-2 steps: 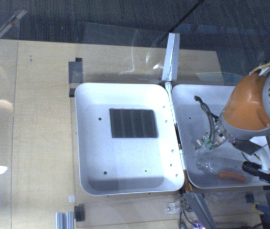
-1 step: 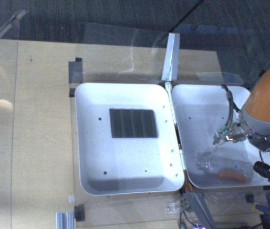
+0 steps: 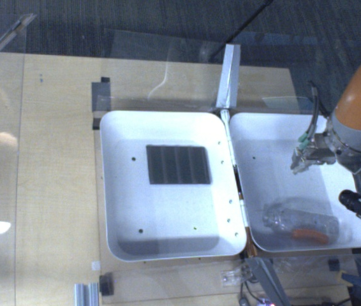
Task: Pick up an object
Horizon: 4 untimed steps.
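One pincer (image 3: pixel 300 161) above right bin (image 3: pixel 257 139)

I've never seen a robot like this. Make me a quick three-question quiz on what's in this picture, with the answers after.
1. True or false: the dark ribbed panel lies in the right bin.
2. Which bin holds the clear plastic bottle? A) left bin B) right bin
3. Fill in: the orange object lies by the bin's ____ wall, near or far from the camera?

Key
1. False: the panel is in the left bin.
2. B: the bottle lies on its side there.
3. Near. It lies right against the bottle, while the gripper hangs over the same bin farther back, apart from both.
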Motion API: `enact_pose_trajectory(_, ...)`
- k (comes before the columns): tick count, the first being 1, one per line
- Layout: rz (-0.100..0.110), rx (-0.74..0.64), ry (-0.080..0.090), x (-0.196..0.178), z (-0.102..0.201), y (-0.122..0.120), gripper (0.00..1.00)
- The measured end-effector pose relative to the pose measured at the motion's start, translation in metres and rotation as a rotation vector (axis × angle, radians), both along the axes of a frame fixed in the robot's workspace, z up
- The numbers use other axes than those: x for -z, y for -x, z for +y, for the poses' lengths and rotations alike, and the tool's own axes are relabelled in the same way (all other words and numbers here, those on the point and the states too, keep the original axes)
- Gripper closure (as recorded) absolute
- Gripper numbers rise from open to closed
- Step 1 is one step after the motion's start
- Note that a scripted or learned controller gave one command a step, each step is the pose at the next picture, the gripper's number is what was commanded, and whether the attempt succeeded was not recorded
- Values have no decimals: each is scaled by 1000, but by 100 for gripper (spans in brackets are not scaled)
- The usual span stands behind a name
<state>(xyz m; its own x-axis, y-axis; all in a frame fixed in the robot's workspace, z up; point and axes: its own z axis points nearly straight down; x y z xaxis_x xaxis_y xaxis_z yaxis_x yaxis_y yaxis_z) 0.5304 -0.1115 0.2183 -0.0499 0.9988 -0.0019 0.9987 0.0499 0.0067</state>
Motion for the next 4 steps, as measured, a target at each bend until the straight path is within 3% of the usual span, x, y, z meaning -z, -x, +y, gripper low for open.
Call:
enact_pose_trajectory(1, 0, 0, 0, 0, 0, 0, 0)
enact_pose_trajectory(2, 5, -74, -1, 106, 5, 43, 0)
enact_pose_trajectory(3, -5, 9, 0, 128, 7, -45, 0)
enact_pose_trajectory(4, -4, -151, 1, 130, 9, -125, 0)
